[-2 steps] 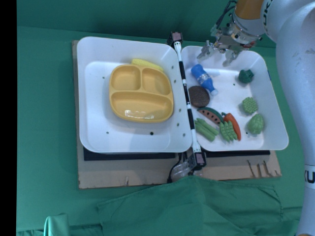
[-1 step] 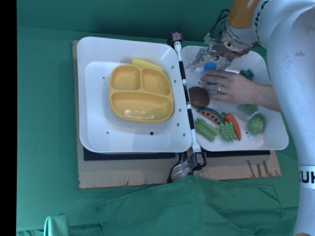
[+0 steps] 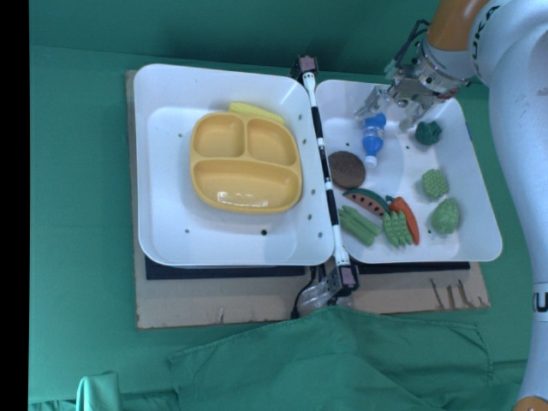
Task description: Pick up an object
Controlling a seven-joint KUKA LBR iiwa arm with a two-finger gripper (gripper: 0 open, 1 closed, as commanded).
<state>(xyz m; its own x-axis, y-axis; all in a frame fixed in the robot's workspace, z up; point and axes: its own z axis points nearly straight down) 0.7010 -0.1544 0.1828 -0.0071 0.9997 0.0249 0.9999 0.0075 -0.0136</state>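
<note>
Small clear plastic bottle with a blue cap and blue base (image 3: 372, 139) lies in the upper middle of the right white bin (image 3: 479, 229), just below the grey two-finger gripper (image 3: 396, 103). The jaws hang spread apart above the bin floor, with nothing between them, so the pick is not yet made; judging by where they hover, the bottle or the dark green toy broccoli (image 3: 427, 132) beside it is the likely target. Lowering, closing and lifting are all left to do. Other candidates lie lower in the same bin: a brown round disc (image 3: 347, 169), a watermelon slice (image 3: 366, 201) and an orange carrot (image 3: 407, 217). The left white bin (image 3: 163, 221) holds a yellow divided plate (image 3: 246, 162). On the arm, part of the lettering "KUKA" (image 3: 489, 17) is readable; no other writing can be made out.
</note>
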